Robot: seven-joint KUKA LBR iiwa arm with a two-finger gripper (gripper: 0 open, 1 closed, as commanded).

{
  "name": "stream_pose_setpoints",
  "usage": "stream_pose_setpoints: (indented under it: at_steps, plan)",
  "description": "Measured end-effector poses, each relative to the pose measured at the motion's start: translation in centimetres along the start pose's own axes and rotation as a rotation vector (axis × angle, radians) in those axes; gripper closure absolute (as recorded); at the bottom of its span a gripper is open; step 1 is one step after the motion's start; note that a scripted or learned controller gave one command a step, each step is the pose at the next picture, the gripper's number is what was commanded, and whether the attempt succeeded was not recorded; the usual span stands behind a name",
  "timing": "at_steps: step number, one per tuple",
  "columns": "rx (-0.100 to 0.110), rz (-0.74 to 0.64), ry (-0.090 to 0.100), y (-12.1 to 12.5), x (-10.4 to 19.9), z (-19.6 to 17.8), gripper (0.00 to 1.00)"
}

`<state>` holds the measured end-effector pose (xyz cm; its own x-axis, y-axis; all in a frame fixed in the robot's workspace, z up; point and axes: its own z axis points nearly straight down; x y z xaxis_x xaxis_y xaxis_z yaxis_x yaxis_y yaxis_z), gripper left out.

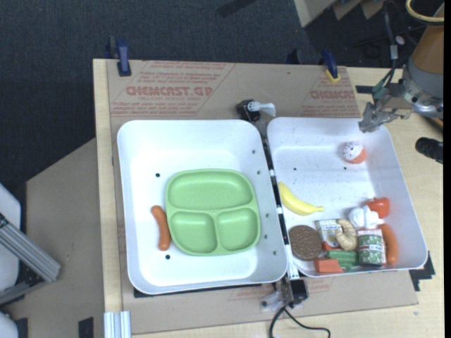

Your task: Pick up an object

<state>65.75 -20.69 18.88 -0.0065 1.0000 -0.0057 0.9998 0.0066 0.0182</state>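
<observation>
Gripper: I see the gripper (372,120) at the far right corner of the right bin (394,162), over its rim; too small and blurred for me to tell how far open it is, and I see nothing in it.
Arm: grey arm (423,76) reaches in from the upper right.
Nearest object: a small white and orange ball (351,151) lies near the gripper, apart from it, on the right bin floor.
Banana: a yellow banana (299,201) lies by the right bin's left wall.
Cluster: I count a brown round cookie (306,241), a red pepper (378,206) and a labelled can (371,248) among packed toy foods in the near right corner; can label not readable.
Left bin: the left bin (141,153) holds a green divided plate (212,211) with a sausage (161,227) just beside its left edge.
Writing: the cardboard sheet (169,86) under the bins reads "CHEMCAST GP" in red, repeated partly at right.
Clamps: two blue clamps (123,56) pin the sheet's far edge.
</observation>
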Motion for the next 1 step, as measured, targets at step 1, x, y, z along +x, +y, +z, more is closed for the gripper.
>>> stream_pose_setpoints:
  at_steps: [1]
  plan:
    - [0.01,0.001,0.005,1.2,4.91,-2.47,1.0]
